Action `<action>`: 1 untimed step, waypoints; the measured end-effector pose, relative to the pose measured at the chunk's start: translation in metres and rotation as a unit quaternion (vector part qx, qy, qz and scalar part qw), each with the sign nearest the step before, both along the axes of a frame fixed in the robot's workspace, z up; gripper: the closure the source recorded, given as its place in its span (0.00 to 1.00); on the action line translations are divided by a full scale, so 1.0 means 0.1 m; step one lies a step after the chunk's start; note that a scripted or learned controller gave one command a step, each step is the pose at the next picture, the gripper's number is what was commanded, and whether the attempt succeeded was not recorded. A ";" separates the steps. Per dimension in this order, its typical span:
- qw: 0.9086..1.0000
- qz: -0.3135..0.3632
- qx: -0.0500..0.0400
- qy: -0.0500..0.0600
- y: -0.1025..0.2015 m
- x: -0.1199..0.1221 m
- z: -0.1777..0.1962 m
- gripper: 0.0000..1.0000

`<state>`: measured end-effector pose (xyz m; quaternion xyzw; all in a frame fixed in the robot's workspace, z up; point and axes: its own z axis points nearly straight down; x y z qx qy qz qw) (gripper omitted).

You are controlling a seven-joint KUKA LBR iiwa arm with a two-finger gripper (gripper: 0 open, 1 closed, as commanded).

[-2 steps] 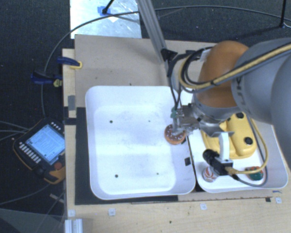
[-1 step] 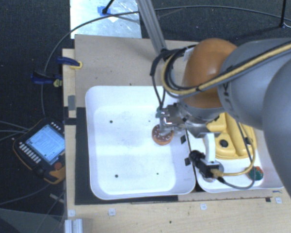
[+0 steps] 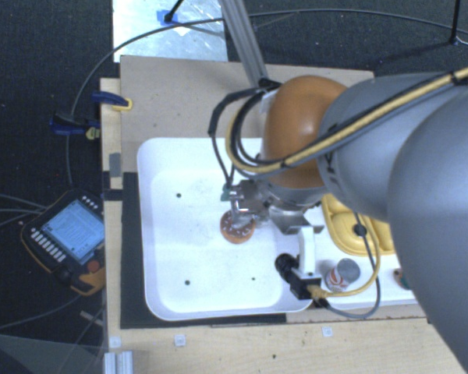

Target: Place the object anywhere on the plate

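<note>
The claw point(image 3: 240, 209) hangs directly over the small round brown object point(image 3: 237, 229); the yellow plate point(image 3: 357, 228) lies toward 3 o'clock. Whether it is grasping, I cannot tell.

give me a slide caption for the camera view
KUKA arm's gripper poised over a small brown round object in the left white bin, yellow plate alongside.

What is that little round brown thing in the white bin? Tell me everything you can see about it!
The little round brown thing is a small disc, reddish-brown with paler speckles on top, perhaps a cookie or toy food; the picture is too blurry to say. It sits in the left white bin, near the middle toward its right side. The robot's claw is directly above it, hiding its upper edge. Whether the claw touches or holds it cannot be told. A yellow plate is in the other bin, partly behind the arm.
</note>
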<state>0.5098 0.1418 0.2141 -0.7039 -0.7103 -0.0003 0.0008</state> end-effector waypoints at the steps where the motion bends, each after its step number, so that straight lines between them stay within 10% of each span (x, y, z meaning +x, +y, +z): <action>1: 1.000 -0.002 0.000 0.000 -0.02 0.01 0.00 0.00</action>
